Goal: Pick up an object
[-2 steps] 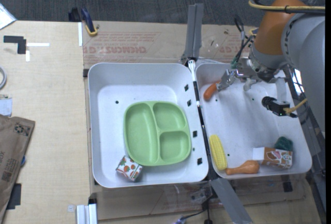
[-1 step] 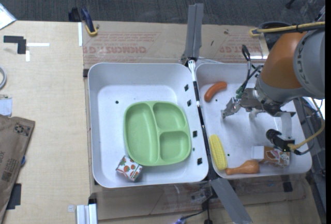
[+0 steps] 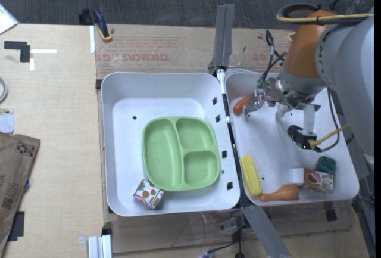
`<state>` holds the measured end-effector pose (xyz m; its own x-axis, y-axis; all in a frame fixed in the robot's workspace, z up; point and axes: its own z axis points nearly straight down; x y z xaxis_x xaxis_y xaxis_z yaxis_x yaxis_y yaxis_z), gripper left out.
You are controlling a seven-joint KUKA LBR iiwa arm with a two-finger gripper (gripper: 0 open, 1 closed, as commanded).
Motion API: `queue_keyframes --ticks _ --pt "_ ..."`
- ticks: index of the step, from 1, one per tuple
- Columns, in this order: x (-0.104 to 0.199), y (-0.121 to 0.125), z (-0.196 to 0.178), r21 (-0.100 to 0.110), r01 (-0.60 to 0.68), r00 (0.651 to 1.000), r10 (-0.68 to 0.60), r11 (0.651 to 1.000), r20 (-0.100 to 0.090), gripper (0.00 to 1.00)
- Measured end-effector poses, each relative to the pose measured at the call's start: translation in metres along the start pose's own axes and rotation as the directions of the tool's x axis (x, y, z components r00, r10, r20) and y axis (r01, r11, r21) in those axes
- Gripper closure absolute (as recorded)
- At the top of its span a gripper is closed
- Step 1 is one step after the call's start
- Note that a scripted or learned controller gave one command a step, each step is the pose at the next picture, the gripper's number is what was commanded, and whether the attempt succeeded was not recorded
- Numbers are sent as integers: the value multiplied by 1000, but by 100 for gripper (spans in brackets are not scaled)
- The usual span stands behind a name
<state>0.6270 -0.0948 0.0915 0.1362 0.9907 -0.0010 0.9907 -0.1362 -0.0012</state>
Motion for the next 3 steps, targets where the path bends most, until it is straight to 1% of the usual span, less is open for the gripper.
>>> queue_keyframes --ticks 1,2,3 --pt "-49 39 -30 -2 -53 999 53 999 0 0" --pt "-34 -12 -81 0 -82 997 82 997 0 0" --pt "-8 7 -28 2 -165 986 165 986 0 0"
